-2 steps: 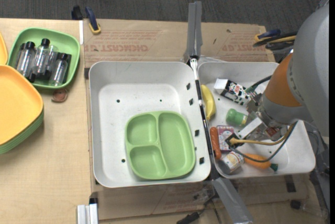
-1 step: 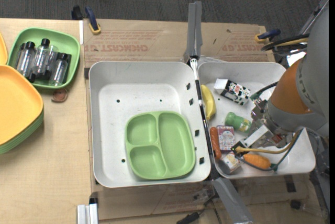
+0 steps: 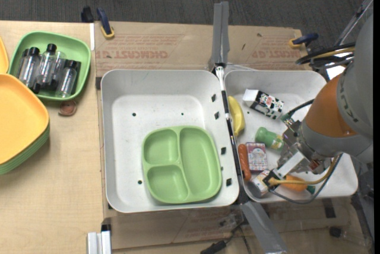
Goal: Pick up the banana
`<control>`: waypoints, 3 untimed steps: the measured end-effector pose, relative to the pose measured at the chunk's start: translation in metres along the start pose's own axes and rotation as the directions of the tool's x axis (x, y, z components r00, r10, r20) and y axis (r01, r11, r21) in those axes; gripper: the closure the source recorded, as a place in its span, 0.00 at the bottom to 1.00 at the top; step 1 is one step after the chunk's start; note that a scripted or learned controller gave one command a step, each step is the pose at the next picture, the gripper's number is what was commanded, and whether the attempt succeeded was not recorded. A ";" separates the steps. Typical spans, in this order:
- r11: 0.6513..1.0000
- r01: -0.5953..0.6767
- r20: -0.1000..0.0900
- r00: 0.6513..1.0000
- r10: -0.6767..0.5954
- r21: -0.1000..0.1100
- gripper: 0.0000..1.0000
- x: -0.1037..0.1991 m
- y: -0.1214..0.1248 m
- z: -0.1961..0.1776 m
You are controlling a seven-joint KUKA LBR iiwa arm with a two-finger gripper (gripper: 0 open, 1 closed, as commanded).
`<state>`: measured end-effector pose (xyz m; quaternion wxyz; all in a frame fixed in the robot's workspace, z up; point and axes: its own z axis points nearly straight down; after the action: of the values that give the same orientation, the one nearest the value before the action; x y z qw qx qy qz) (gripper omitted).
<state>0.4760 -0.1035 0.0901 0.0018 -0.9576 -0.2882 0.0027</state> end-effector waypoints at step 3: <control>0.973 -0.230 0.000 0.973 0.230 -0.002 1.00 0.016 0.021 -0.001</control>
<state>0.5004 -0.1120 0.0905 0.0006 -0.9845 -0.1753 0.0027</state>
